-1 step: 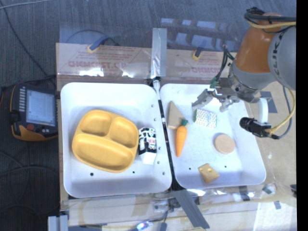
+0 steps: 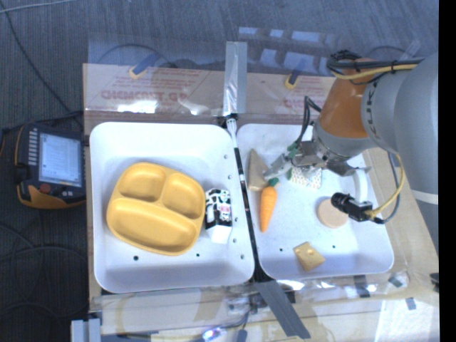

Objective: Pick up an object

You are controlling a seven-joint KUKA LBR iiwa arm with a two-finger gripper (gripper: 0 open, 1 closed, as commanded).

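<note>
The gripper [image 2: 285,168] hangs in the right bin [image 2: 370,258], its grip state unclear. A smooth tapered orange carrot [image 2: 267,206] lies just at its seven o'clock.

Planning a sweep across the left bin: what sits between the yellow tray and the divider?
In the camera view, a small black-and-white cow-patterned cup stands between the yellow tray and the divider.

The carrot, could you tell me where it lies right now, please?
The carrot lies in the right bin, near its left wall, just below the gripper and left of the round disc.
</note>
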